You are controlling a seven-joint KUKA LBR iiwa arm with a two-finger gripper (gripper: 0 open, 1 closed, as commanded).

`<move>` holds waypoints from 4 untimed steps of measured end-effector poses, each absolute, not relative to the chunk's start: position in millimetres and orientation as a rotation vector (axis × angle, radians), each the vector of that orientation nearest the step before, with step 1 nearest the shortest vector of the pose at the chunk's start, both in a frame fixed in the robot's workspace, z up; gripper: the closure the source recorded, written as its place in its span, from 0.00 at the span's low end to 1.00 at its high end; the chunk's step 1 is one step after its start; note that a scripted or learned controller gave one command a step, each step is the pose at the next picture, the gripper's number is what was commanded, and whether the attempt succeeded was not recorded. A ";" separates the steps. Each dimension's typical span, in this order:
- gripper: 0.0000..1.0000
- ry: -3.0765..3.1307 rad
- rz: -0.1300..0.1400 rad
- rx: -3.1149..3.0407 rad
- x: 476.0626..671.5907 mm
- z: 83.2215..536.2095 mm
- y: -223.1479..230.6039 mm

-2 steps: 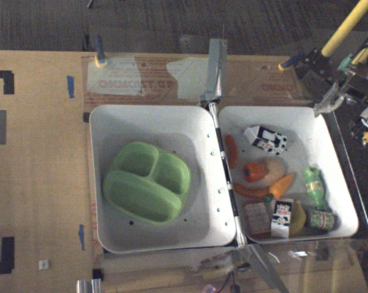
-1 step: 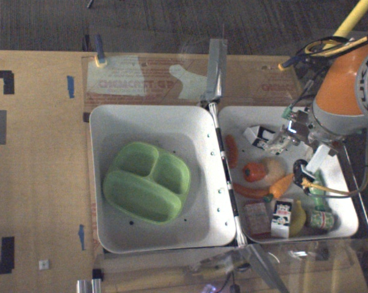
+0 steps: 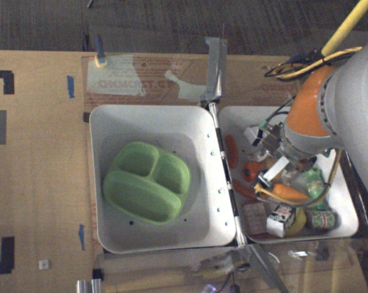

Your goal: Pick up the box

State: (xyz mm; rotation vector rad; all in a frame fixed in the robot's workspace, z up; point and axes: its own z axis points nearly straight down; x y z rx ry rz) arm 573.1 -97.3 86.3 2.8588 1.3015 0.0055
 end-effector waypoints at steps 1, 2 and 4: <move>1.00 1.297 0.006 2.862 573.3 96.5 -98.0; 1.00 1.579 -0.001 2.718 503.5 102.8 -91.1; 1.00 1.752 0.016 2.597 483.6 97.9 -91.6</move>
